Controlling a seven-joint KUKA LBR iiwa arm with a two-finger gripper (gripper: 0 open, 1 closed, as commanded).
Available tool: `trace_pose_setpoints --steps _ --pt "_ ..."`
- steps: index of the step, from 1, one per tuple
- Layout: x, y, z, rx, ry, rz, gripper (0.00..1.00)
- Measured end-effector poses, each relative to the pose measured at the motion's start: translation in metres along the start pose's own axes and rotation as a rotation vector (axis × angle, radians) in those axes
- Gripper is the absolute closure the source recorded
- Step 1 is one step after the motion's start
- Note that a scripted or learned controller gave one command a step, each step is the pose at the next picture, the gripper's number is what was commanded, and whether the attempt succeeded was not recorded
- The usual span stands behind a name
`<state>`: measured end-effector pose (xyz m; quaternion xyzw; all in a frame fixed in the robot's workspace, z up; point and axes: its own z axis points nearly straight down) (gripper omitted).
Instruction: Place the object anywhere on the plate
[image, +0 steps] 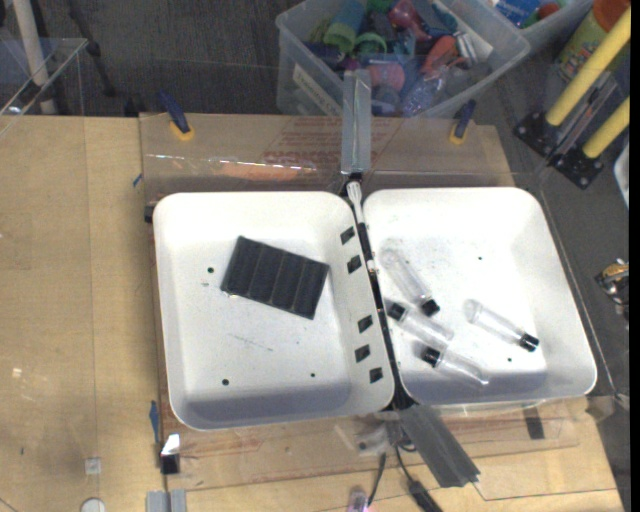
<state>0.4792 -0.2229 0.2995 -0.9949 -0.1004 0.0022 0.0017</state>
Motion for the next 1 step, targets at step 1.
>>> trace_pose_setpoints --steps 1 --pt "0.0005 -0.0007 -0.0005 0.000 -0.001 -0.026 1.00"
